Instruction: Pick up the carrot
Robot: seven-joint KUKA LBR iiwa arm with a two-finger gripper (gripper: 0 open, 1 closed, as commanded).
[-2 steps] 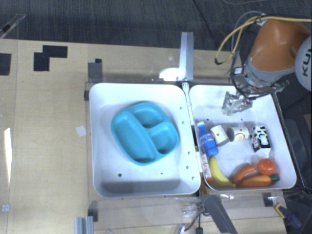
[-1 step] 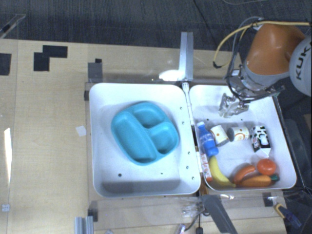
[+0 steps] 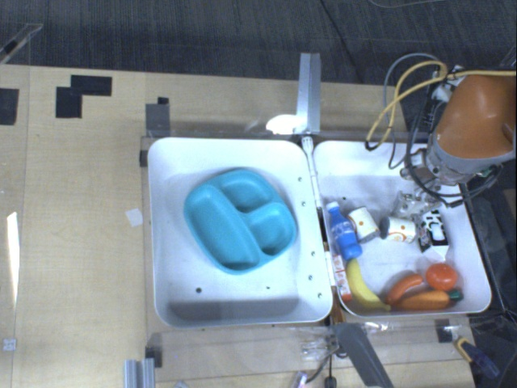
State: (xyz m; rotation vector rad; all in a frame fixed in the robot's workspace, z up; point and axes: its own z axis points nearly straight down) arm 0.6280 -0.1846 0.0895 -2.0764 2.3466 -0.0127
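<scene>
Below, pale wooden bench (image 3: 73,241), two white bins (image 3: 166,297), pincer (image 3: 420,217) state unclear, carrot (image 3: 422,301)

No readable text, labels or numbers

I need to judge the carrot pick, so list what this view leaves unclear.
- Gripper: the arm's wrist above hides most of it, and its parts are too small to read.
- Carrot: lies in the right bin at the near wall; a sausage-shaped orange piece and the tomato crowd it, blurring its outline.
- Small white objects under the gripper: too small to identify.
</scene>
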